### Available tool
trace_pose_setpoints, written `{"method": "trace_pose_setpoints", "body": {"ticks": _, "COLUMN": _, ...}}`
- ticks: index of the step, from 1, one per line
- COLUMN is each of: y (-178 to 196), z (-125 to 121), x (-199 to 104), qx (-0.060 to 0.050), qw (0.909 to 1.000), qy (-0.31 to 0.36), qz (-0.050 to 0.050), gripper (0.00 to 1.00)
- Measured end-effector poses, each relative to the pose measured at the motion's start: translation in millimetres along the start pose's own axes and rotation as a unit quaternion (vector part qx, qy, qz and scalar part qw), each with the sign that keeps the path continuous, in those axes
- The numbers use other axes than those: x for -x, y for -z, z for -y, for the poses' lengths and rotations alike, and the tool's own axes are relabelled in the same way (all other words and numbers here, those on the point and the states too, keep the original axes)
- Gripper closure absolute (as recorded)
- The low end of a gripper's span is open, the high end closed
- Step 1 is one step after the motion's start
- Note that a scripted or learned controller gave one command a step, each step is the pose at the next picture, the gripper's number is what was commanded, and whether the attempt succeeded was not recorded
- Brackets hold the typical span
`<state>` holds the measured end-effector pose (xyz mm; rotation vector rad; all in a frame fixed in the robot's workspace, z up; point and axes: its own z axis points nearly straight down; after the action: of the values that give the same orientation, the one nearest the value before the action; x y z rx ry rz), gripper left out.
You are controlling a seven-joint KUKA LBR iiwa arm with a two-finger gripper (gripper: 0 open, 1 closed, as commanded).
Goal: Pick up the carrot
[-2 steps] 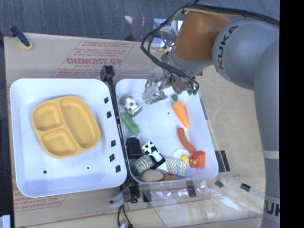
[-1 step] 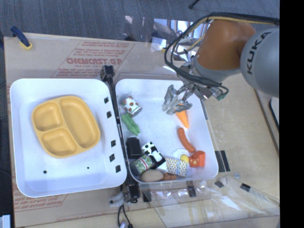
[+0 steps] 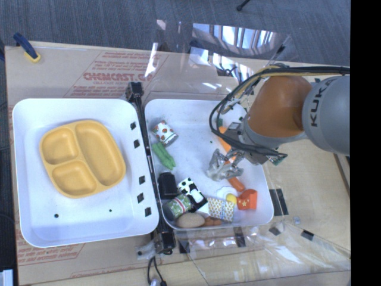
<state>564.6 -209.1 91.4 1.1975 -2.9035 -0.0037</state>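
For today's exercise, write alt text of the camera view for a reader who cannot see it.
A grey and orange robot arm reaches from the right into the right white bin, its gripper low among small toy foods near an orange carrot. The left white bin holds a yellow divided plate.

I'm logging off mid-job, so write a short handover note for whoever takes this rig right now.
Tool: low in the right bin, near its right side. I cannot tell whether it grips anything.
Carrot: probably the short orange piece on the bin floor just past the tool, next to the red box. A second orange strip lies under the wrist, so check which is which.
Done: the arm has reached into the bin.
Left: grasp and lift; nothing shows as raised.
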Motion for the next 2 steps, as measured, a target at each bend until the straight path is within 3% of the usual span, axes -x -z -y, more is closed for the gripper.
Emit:
{"method": "trace_pose_setpoints", "body": {"ticks": 1, "y": 50, "z": -27, "x": 29, "qx": -0.003, "qw": 0.9920, "qy": -0.126, "qz": 0.002, "gripper": 1.00}}
{"method": "trace_pose_setpoints", "body": {"ticks": 2, "y": 69, "z": -51, "x": 55, "qx": -0.003, "qw": 0.9816, "qy": -0.191, "qz": 0.003, "gripper": 1.00}}
